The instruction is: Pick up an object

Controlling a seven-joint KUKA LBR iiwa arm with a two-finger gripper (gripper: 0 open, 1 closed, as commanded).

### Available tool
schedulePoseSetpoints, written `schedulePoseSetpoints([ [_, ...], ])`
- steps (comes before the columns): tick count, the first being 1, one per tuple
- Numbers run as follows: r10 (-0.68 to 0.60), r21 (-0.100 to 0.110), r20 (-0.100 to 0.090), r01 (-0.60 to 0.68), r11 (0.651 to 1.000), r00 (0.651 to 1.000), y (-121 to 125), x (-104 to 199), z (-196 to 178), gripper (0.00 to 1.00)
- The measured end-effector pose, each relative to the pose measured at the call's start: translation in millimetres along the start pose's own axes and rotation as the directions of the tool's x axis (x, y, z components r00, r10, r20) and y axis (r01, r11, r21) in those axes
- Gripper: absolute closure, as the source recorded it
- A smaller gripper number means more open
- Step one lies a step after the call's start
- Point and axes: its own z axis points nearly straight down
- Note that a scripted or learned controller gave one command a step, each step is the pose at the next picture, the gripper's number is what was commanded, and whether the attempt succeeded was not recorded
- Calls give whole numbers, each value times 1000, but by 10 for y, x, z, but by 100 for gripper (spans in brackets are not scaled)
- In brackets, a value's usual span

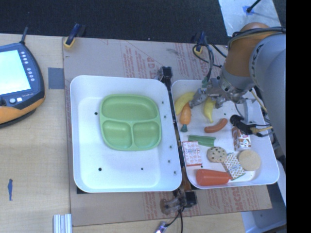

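Toys fill the right-hand white bin [272,176], described here from the near edge of the desk [39,178] to the far one. Nearest the viewer lies a red-orange carrot-like piece [212,177], with a patterned packet [233,167], a round beige biscuit [250,160] and a chocolate-chip cookie [216,154] just behind it. A small red-and-white packet [191,154] sits by the left wall, and a green strip [202,140] lies above it. Farther back is a reddish sausage [215,125], slanting up to the right, and a brown wrapped bar [241,139] near the right wall. Beyond these, an orange carrot [185,115] stands lengthwise beside a yellow banana [183,101] at the bin's far left corner. A second yellow banana [208,109] lies just right of them, its long axis running near-to-far with a slight lean. The pincer [210,97] hangs right over this second banana's far end, at the bin's far edge, with the grey arm and its orange band [241,57] reaching in from the right. The likely target therefore lies directly below and slightly toward the viewer from the pincer, so a short descent would meet it across its narrow width. Whether the pincer is released or clenched cannot be told; nothing is clearly gripped. The left white bin [82,130] holds a green divided plate [130,121]. A handheld control pendant [18,84] rests at the desk's far left.
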Motion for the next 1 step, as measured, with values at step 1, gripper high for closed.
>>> schedulePoseSetpoints([
  [1,0,-1,2,0,1000,1000,-687,190,6,0],
])
